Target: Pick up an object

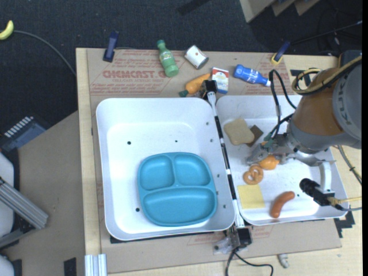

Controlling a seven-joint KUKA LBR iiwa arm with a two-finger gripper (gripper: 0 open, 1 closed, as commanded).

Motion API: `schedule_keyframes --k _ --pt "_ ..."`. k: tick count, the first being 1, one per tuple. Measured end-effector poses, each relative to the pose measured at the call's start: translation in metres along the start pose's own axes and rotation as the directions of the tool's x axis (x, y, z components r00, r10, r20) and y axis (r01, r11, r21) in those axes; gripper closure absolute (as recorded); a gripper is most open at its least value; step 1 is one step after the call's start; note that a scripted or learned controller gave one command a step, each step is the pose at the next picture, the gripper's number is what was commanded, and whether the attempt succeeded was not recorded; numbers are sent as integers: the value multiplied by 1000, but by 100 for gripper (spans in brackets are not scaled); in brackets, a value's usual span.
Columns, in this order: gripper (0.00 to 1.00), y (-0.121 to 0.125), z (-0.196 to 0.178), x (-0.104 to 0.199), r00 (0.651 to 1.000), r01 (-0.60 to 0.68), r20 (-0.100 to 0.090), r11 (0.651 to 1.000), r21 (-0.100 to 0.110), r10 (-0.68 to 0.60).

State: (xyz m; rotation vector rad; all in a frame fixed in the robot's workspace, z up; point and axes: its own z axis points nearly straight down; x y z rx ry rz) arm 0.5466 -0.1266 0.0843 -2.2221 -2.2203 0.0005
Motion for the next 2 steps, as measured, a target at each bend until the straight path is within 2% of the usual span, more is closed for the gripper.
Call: schedule_keyframes --k 1,2 --pt "100 1 -10 0 1000 0 1 1000 -2 0" --pt "100 16 -101 74 1000 3 -1 1000 -1 -3"
